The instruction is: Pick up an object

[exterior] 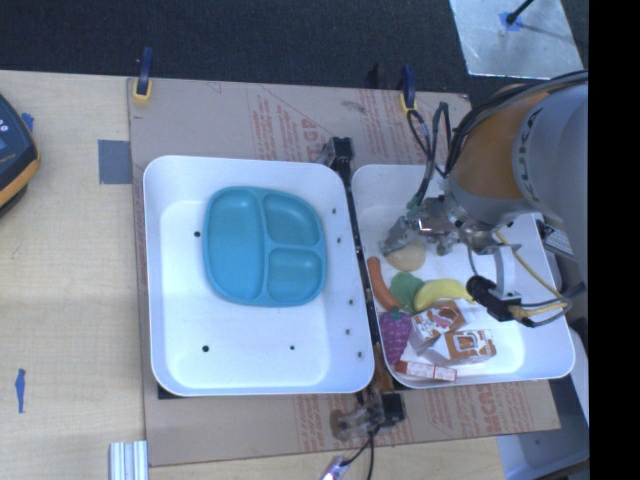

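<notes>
End effector (415, 230) low in right bin (545, 363), over a beige rounded food piece (406, 258); finger state cannot be told. Banana (443, 291), green piece (405, 286) and sausage (381, 283) just beyond the beige piece. Judged: descent/grasp step. Next: close on beige piece, lift straight.

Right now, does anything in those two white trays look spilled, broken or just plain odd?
Nothing looks spilled or broken. The blue divided plate lies flat in the left bin. The toy food, including a banana and purple grapes, is jumbled together along one side of the right bin, below the gripper.
</notes>
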Controlling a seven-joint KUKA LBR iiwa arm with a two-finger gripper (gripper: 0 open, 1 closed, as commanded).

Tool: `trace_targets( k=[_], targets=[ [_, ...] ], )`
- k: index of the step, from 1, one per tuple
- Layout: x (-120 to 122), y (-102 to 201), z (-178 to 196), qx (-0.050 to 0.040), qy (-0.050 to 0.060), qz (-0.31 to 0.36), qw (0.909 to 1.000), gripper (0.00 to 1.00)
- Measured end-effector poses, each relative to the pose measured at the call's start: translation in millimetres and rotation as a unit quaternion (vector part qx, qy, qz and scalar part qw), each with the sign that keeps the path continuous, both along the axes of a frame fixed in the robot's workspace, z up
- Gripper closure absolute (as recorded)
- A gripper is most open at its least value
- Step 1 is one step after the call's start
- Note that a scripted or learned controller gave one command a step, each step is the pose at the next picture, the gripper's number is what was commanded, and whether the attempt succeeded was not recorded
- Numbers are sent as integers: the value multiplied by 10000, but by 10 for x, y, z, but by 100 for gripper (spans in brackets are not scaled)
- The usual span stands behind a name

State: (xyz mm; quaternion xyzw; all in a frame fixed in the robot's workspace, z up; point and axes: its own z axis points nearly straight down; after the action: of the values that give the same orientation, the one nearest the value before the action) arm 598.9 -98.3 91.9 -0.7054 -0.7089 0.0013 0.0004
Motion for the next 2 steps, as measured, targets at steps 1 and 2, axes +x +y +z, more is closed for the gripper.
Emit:
trace_targets(
  k=[1, 2],
  targets=[
    [-585, -254, -4, 3, 9, -4, 10000, 0],
    [-101, -811, 389, 0, -6, -19, 10000, 0]
  ],
)
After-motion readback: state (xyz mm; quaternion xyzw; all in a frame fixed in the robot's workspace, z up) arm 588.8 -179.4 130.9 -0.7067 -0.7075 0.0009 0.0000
